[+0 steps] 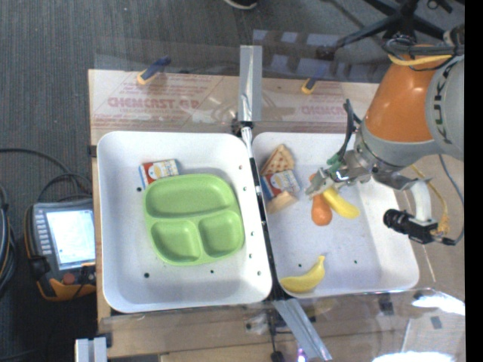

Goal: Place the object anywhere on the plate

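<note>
Left white bin (121,202): green three-compartment plastic plate (195,217); small blue-and-white carton (158,171) touching the plate's far edge. Right white bin (377,255): waffle-patterned tan toy piece (277,160), small printed box (281,187), orange carrot-shaped toy (321,210), small yellow piece (343,205) beside it, yellow toy banana (303,276) near the front wall. End effector (326,179) above the carrot toy; finger state unclear.

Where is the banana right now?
The banana lies in the right-hand bin, near its front edge and close to the divider between the bins. It sits apart from the carrot, nearer the front than it.
</note>
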You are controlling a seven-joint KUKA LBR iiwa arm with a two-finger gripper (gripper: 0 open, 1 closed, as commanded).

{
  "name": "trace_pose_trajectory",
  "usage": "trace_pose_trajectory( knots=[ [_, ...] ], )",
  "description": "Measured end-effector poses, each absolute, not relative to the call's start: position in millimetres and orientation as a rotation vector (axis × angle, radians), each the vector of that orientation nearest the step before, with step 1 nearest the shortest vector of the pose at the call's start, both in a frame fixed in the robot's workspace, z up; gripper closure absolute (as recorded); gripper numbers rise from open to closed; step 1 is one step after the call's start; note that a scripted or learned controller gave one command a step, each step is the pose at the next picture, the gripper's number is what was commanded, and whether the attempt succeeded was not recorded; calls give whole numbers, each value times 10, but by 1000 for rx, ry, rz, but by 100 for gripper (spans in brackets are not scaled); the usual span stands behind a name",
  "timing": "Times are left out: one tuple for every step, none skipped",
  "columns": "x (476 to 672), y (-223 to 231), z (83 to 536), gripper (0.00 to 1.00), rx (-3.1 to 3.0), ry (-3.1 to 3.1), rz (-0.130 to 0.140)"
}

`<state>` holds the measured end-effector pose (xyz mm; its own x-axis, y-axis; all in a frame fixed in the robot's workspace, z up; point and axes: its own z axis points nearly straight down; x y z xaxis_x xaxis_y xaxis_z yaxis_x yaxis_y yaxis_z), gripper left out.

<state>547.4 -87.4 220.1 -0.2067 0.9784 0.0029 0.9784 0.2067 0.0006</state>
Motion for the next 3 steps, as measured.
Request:
trace_pose_trajectory(
  knots=[
    [5530,-76,2293,100,-1934,-2474,0],
    [5598,533,2071,100,-1790,-2580,4],
    [5598,533,2073,0,-1790,-2579,4]
  ],
)
